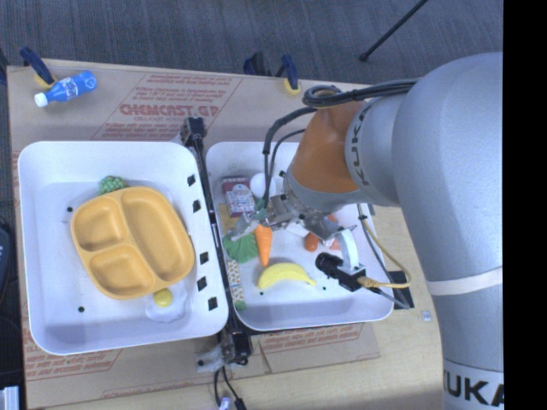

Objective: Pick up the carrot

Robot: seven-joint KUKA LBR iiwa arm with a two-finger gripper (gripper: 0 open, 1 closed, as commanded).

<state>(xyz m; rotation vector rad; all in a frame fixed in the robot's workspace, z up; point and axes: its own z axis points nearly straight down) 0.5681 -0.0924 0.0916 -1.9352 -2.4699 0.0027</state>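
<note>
Can't read the gap at the gripper (270,219) tip from this angle: apart or together, cannot tell. See nothing clamped there, so treat the carrot (264,248) as not held.

Place the tip right at the carrot's 12 o'clock end, touching or just above; can't separate the two.

Find the carrot near the middle of the right bin (376,311), running 12 to 6, apparently with the thick end at 12 and the point at 6.

Note the neighbours, clocked from the carrot:
- lettuce leaf (242,248) at 9, touching
- banana (285,274) at 5, just beside the point
- small red-orange piece (311,243) at 3, apart
- red packet (238,199) at 11 and white egg (258,183) at 12, both near

To do it well:
- Shift toward 6 and land mid-body, not on the end; expect a tapered end to squirt out.
- Close across 9–3, never along the length.
- Keep the 9 side clear of the leaf, or accept dragging it up too.
- Go down to the bin floor before closing.
- Lift straight up, then check for orange in the grip before calling it done.
</note>
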